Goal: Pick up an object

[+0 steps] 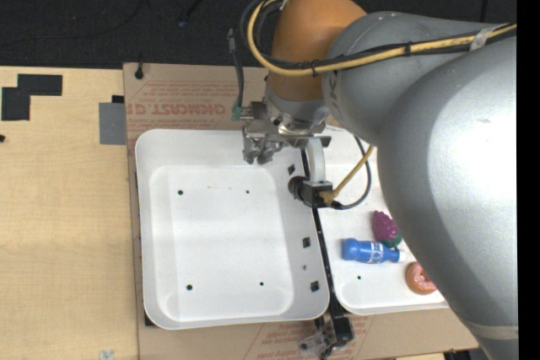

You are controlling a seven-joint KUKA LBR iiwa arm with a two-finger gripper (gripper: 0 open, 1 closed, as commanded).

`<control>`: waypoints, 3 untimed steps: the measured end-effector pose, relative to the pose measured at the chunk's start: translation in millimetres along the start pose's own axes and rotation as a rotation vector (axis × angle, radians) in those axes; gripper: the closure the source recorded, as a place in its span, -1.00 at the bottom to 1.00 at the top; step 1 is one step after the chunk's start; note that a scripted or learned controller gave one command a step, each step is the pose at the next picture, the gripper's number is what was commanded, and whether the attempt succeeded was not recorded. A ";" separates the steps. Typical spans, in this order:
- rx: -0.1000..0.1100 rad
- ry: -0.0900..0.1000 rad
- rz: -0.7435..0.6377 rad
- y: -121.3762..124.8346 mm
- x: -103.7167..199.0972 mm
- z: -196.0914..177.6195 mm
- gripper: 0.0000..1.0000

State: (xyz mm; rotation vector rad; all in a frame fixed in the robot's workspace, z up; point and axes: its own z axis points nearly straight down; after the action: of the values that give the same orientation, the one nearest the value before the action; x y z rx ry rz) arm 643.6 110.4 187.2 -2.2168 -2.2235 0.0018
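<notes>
Grey metal takes up most of the right side: the arm (pixel 439 139) sweeps in from there, its orange band (pixel 316 29) sitting above the wrist, and its bulk hides the far part of the right bin (pixel 371 299). Beneath lies the pale wooden worktop (pixel 59 206), with a sheet of brown cardboard (pixel 186 101) under both bins. The left bin (pixel 156 181), white and shallow, shows its floor marked by four small dark dots.

The tool (pixel 263 149) hangs over the back rim of the left bin, close to the divide between the two bins. How far its fingers stand apart cannot be told at this slant, and nothing shows between them, so there is no ground to say it has hold of anything.

The things on offer all lie in the right bin, well apart from the tool: a blue bottle (pixel 369 251) on its side, a purple grape-like bunch (pixel 385 226) just behind it, and a pinkish-orange round object (pixel 419 277) half under the arm.

By my reading the task is barely started. No object is lifted, none is touched; left to do are the move across to the right bin, the descent on one piece, the closing and the lift.
</notes>
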 end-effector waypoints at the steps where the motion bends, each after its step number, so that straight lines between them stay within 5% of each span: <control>1: 0.002 -0.001 0.003 -16.6 62.0 52.9 1.00; 3: 0.001 -0.001 0.003 0.9 131.4 62.0 1.00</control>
State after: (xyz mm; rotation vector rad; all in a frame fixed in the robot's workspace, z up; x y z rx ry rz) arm 644.0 241.8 125.2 -2.2199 -2.2209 0.0038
